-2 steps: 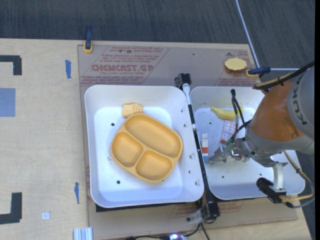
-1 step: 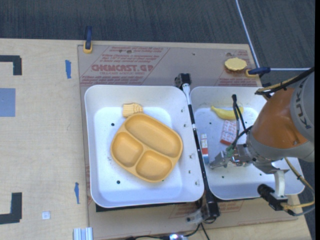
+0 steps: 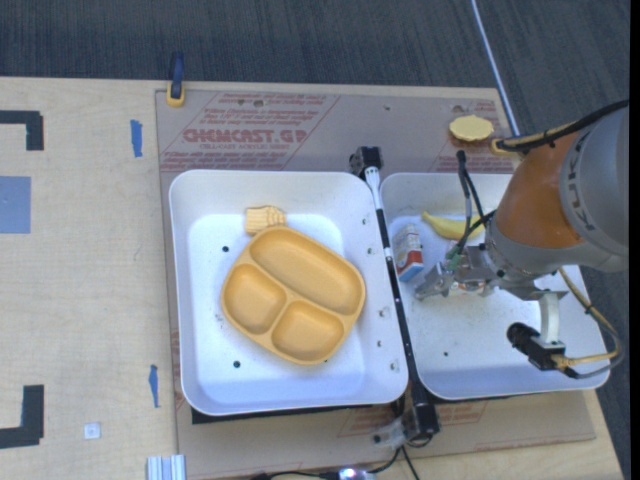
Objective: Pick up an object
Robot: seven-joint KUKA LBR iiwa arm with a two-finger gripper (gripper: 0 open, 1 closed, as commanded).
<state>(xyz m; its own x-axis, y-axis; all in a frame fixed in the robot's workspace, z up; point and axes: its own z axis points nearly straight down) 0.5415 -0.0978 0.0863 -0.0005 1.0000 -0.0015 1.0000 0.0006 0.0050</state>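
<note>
Tool (image 3: 432, 286) is low in the right bin (image 3: 480, 368), centre-right of frame; finger state cannot be told. A small red-and-white container (image 3: 408, 250) lies just beside it, a banana (image 3: 443, 225) above. Left bin (image 3: 200, 268) holds a yellow divided plate (image 3: 292, 295).

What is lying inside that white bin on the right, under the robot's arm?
In the right bin I see a banana and a small white, red and blue packet. The arm covers part of the bin floor, so anything beneath it is hidden.
</note>
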